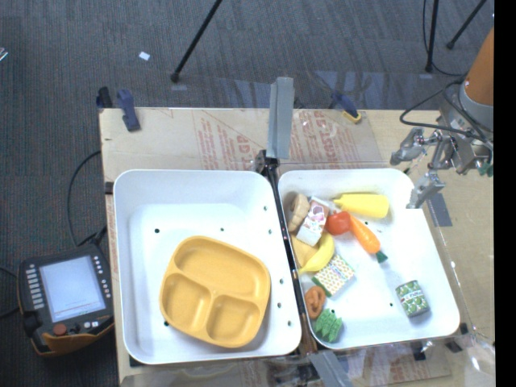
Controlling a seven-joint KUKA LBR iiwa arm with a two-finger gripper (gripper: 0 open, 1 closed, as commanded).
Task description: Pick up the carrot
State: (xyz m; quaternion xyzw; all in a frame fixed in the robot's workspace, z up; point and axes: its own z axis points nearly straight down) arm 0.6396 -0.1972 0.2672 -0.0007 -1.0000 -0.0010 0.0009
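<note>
yellow tray: lies in left bin, nearest me
can: right bin, near corner, apart from the rest
carrot: right bin, mid-back, touching tomato, just in front of corn
gripper: hovers over right bin's far right rim, fingers spread, pinching nothing
risk: crowded pile, fingers may clip tomato or corn; slim carrot may roll away
surface: cardboard-topped bench
room: dark carpet, tripod legs behind
</note>
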